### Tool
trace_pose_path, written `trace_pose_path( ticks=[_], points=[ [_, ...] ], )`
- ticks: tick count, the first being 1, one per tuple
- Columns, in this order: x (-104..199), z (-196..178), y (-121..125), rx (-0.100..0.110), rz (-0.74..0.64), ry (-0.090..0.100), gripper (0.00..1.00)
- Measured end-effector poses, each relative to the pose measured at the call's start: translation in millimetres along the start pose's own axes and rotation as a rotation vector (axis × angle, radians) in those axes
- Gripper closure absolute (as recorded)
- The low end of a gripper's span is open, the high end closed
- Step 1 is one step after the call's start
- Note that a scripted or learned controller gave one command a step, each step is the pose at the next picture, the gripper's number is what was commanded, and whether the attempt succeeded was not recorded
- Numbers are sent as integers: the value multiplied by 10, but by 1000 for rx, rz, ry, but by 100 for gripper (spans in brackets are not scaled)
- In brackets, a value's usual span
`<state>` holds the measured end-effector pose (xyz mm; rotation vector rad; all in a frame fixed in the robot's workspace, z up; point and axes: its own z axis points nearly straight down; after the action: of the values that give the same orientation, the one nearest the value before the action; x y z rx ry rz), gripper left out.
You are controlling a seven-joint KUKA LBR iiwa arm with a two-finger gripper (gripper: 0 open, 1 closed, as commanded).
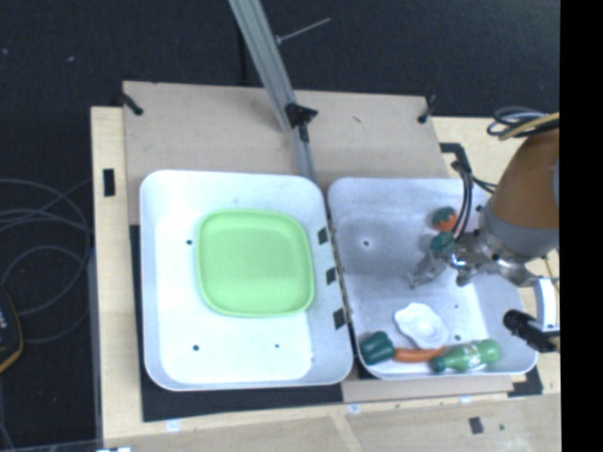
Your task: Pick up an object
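Nearest us, along the right bin's (377,217) front wall, lie a dark green piece (376,347), an orange stick (415,354), a green bottle (468,355) and a white lump (420,323). Farther back, the gripper (435,266) hangs with fingers spread and nothing between them; we judge it may close on bare floor, since the objects lie nearer the front.
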<state>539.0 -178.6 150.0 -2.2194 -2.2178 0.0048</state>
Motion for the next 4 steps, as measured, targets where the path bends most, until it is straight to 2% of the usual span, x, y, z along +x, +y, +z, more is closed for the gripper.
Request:
trace_pose_path(
  ticks=[1,2,4],
  points=[
    [-6,499,2,-5,0,-1,0],
    [-10,379,11,-9,1,-1,100],
    [-89,-732,84,-11,-1,-2,100]
  ],
)
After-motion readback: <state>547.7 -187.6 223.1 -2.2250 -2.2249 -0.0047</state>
